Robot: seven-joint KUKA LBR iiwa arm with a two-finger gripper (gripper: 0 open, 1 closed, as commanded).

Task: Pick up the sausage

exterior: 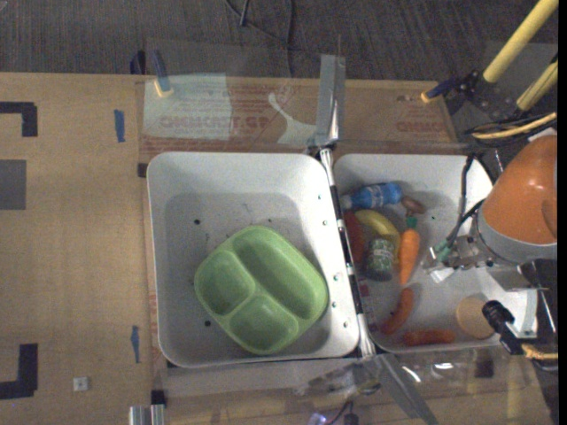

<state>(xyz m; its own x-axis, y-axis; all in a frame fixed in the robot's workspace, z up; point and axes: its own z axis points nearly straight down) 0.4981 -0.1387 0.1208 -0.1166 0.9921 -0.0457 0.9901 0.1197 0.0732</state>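
Two white bins sit side by side on the brown tabletop [71,264]. The left bin [177,184] has a green plate [261,289] in it, with three parts.

The right bin [447,171] holds toy food. The sausage [400,312] is reddish and lies tilted near the front of this bin, close to the wall between the bins. Just beside it, along the front wall, lies another red sausage-like piece [429,336]. Above it is an orange carrot [408,253] with a green top. Next to the carrot are a banana [377,223], a small dark can [382,258] and a blue bottle [376,195].

The arm [524,206] comes in over the right side of this bin. Its end effector [456,255] hangs near the carrot, apart from the sausage. I cannot tell how it is set.
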